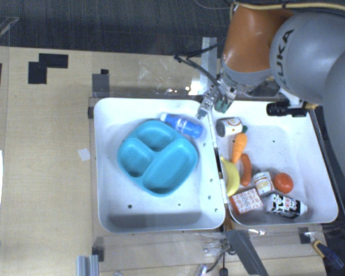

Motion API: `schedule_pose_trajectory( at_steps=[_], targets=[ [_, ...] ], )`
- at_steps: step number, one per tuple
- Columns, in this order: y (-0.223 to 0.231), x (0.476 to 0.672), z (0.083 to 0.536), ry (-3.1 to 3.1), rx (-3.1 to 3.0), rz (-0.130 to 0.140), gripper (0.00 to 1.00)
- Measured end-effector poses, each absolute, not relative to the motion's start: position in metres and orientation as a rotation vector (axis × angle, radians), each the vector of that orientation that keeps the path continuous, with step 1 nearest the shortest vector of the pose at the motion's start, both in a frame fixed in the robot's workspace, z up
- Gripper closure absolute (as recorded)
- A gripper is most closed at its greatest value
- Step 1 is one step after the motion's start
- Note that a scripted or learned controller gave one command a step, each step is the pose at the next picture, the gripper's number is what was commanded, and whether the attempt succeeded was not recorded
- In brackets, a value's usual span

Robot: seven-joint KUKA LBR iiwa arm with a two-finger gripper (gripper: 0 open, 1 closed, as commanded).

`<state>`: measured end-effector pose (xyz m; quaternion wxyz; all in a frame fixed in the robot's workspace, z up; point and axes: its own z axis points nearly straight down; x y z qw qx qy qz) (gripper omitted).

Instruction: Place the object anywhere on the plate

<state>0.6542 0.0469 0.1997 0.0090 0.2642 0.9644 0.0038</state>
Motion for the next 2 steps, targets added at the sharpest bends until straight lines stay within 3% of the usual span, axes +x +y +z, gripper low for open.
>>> schedule_pose_trajectory(
  at_steps=[1,2],
  targets=[
    [0.103,0.647,0.187,3.105,0.420,0.006,1.00],
    [0.076,0.615,0.187,3.132,0.109,0.004,1.00]
  ],
)
